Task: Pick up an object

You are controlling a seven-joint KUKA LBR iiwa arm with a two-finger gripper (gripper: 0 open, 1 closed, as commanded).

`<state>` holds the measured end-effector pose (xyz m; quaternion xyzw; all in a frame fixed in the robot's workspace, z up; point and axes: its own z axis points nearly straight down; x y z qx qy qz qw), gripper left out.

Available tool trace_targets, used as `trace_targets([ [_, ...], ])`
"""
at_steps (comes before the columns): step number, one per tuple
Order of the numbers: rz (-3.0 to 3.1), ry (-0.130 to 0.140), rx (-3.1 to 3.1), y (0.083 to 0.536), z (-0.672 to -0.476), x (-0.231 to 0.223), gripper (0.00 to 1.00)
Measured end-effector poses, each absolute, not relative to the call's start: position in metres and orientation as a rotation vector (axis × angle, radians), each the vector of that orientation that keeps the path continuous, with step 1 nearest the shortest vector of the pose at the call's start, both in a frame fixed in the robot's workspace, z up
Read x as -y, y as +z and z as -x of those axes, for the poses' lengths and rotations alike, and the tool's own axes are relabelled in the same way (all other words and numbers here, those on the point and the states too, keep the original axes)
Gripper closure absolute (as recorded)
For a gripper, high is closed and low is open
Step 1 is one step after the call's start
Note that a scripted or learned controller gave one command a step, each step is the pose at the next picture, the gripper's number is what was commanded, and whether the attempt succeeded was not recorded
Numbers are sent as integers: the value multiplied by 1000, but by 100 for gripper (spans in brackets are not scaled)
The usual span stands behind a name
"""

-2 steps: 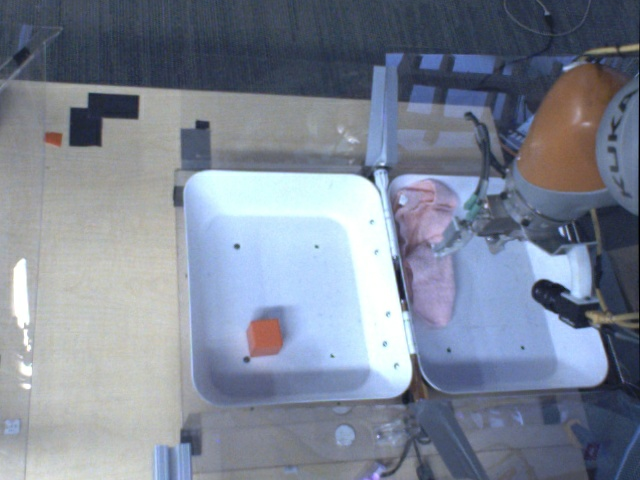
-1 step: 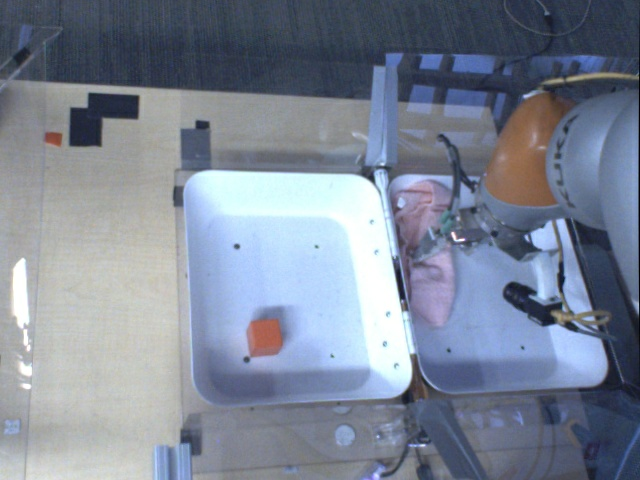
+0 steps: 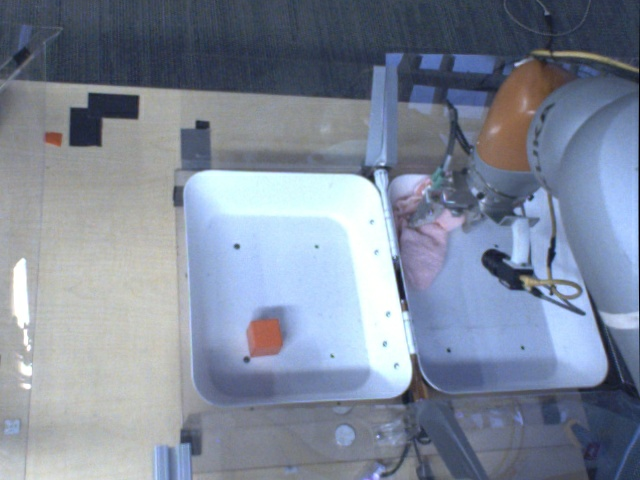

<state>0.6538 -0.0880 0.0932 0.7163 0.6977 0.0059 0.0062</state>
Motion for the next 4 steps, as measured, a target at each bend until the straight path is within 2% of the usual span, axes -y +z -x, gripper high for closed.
trace_targets([
  [1,-2235,11,-2187,93,-673,183,0],
  [2,-2224,16,-2193,106,-675,180,100],
  [3,-2155,10,-2273,198,-671,126,100],
  [4,-2041,12,-2375,284,-658,71,100],
])
